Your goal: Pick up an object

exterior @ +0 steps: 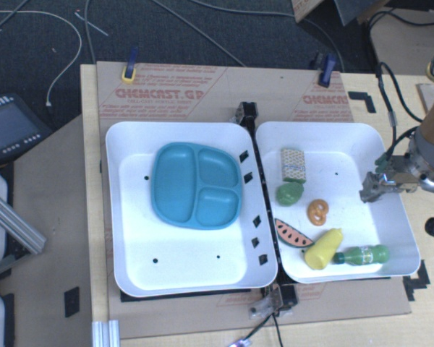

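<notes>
Blue plate: flat in the left bin.
Right bin: wafer block, green lump, pretzel, melon slice, yellow bottle, green bottle.
Claw: over right bin's right rim, nothing visibly pinched; spread or pressed together, cannot tell.

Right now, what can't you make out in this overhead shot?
- Pincer: too small and dark in the camera view to tell open from shut.
- Arm: cut off by the right edge.
- Green bottle: its left end is hidden behind the yellow bottle.
- Patterned box: print too small to read.
</notes>
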{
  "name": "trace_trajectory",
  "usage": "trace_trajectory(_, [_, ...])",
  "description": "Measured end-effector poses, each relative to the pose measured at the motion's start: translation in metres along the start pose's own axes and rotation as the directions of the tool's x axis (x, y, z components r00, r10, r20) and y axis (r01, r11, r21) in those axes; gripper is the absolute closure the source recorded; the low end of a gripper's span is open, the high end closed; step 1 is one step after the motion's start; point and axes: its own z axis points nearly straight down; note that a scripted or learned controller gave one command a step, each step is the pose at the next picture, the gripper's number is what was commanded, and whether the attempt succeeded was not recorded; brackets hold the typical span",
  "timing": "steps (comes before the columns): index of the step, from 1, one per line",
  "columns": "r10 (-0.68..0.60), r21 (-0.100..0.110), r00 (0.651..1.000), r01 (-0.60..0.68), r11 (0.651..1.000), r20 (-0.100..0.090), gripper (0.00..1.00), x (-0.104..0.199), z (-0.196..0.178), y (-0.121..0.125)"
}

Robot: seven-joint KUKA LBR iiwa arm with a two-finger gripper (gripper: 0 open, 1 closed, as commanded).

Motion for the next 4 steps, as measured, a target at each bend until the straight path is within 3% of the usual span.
trace_trajectory(3, [-0.001, -0.003, 1.000, 0.001, 1.000, 0.001, 1.00, 0.174, -0.019, 0.003])
trace_trajectory(4, [-0.001, 0.002, 1.000, 0.001, 1.000, 0.001, 1.00, 0.231, -0.005, 0.002])
